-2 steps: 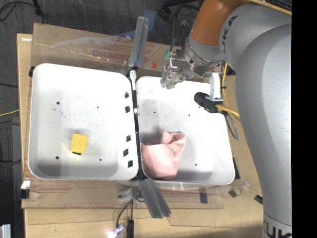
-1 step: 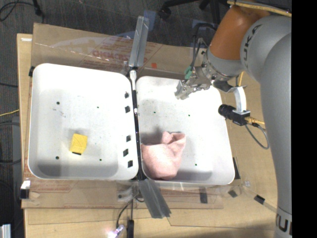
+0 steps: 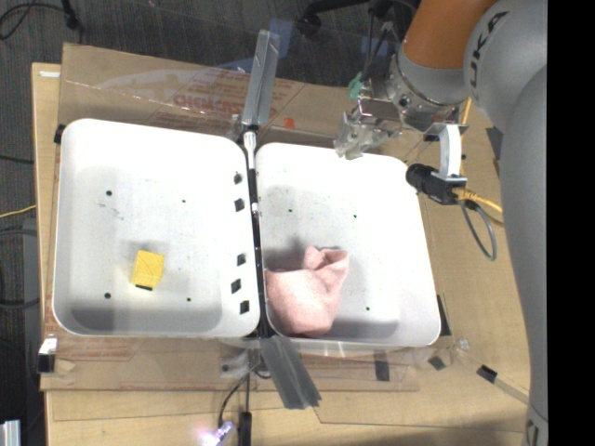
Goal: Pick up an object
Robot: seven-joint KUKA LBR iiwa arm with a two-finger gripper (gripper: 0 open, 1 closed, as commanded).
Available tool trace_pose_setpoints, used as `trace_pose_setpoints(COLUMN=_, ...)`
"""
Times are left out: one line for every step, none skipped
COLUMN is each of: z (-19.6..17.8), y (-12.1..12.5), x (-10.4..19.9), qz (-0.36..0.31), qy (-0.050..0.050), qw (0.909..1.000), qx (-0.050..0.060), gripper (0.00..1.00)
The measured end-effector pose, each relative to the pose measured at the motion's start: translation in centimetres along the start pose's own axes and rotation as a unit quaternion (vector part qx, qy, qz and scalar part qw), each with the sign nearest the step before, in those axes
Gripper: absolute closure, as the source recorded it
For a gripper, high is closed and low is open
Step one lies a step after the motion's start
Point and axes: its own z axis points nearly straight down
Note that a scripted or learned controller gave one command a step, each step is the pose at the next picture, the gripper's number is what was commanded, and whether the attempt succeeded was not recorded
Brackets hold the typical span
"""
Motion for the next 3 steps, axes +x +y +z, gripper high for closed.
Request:
trace_pose_setpoints(z=-0.2, y=2.6, x=-2.4, qz=-0.096, qy=0.0, qw=0.9954, qx=-0.001, gripper=1.0)
trace_pose_setpoints(z=-0.7, y=2.8, x=-4.1, qz=0.003, qy=0.0, qw=1.0, qx=-0.001, gripper=1.0)
trace_pose_setpoints(z=-0.7, y=2.8, x=-4.1, qz=0.003, qy=0.0, qw=1.0, qx=-0.001, gripper=0.0)
